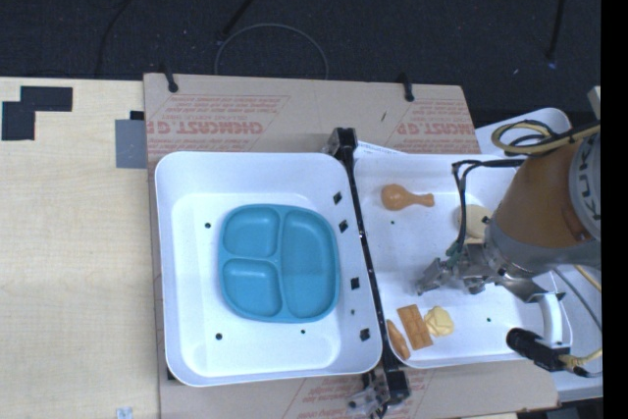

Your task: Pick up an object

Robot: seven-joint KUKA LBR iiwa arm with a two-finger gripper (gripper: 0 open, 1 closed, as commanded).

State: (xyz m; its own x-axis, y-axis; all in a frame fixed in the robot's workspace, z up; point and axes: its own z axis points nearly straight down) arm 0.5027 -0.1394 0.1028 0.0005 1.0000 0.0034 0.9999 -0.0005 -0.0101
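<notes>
My gripper (pixel 439 277) hangs low in the right bin (pixel 378 240), near its middle; the arm comes in from the right with its orange band (pixel 545 201) above it. Just below the gripper lie a yellow lump (pixel 441 320), an orange-brown wafer-like piece (pixel 413 327) and a thin orange stick (pixel 395 339), all apart from it. An orange pear-shaped piece (pixel 404 198) lies at the bin's far side. A pale round object (pixel 476 220) peeks out beside the arm, partly hidden.
The left bin (pixel 186 211) holds a blue divided plate (pixel 277 261). A black divider (pixel 358 250) runs between the bins. Cables (pixel 525 134) and a white handle (pixel 551 314) sit at the right edge. Cardboard (pixel 294 113) lies under both bins.
</notes>
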